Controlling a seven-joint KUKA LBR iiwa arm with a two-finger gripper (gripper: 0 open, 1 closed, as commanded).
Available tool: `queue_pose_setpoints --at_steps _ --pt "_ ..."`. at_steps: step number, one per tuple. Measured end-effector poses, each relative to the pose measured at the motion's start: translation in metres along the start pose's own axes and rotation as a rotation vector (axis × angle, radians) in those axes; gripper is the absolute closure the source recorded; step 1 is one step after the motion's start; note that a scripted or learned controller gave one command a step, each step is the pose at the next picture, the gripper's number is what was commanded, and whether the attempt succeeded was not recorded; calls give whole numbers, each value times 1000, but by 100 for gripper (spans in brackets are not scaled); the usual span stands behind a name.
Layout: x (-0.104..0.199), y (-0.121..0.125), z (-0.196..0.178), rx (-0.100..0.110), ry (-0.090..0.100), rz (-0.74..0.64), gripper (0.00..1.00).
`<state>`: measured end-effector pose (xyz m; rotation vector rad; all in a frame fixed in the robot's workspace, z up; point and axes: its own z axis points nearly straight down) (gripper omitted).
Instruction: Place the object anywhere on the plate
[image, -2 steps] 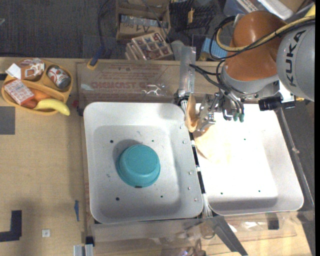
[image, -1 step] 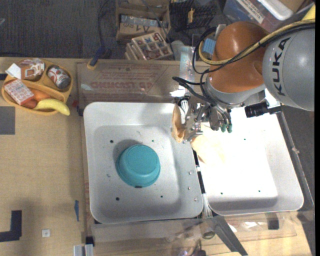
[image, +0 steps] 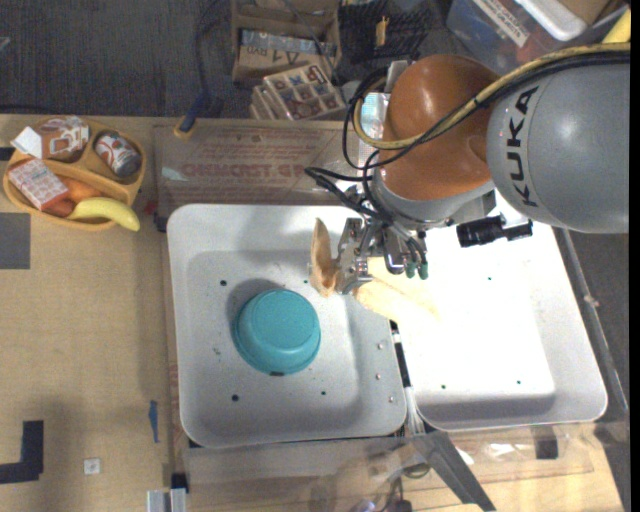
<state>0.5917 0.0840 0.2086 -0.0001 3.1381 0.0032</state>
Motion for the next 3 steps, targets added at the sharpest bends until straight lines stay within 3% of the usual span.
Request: queue_pose_setpoints --at_steps 2,3 --pt "53 83 -8 0 1 -2 100" --pt "53 83 -8 0 1 -2 0"
